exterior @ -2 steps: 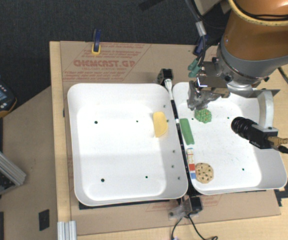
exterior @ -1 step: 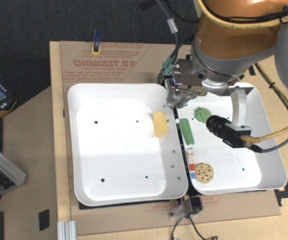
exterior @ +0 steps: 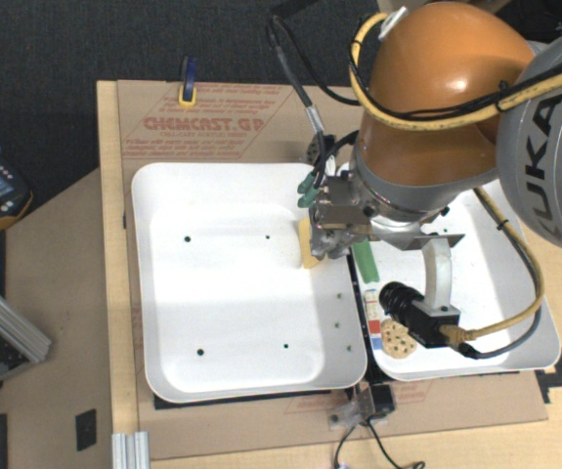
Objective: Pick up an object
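Counted: two white bins [exterior: 224,301], one yellow block [exterior: 307,245], one green stick [exterior: 363,259], one tan spotted disc [exterior: 395,337], one multicoloured strip [exterior: 371,313].

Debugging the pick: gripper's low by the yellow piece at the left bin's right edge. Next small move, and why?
Probably a short straight lift. The gripper sits against the yellow piece at the right wall of the left bin. I can't tell whether the piece is held, and a lift would show that.

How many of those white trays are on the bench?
2: the left bin, and the right bin beside it, partly covered by the arm. No others visible.
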Tool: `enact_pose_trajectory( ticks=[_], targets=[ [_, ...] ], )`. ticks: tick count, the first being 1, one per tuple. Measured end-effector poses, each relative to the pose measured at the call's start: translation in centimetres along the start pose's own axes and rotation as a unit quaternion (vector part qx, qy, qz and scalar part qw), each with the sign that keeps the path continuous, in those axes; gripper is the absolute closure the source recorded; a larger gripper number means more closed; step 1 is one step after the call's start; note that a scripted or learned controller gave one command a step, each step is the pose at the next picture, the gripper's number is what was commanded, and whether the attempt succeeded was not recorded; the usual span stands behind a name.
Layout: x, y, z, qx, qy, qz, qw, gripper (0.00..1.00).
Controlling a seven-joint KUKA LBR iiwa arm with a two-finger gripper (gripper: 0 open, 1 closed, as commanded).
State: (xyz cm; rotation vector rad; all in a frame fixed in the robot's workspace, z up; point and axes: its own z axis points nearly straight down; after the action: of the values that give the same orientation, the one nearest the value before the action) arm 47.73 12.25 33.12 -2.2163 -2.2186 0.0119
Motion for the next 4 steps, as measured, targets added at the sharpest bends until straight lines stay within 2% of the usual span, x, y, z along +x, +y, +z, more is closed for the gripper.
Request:
enact_pose_trajectory(
  ticks=[1,2,3,4],
  targets=[
    [3.9,0.2,-9.9,-0.01,0.003,-0.002,0.9999,1.0],
    [-1.5,0.1,0.1,0.001,-0.001,0.004,1.0,1.0],
    [-9.4,0.2,-4.0,-0.008,0.0,0.004,1.0,1.0],
    [-9.2,0.2,-5.2,-0.007,0.001,0.001,1.0,1.0]
  ],
)
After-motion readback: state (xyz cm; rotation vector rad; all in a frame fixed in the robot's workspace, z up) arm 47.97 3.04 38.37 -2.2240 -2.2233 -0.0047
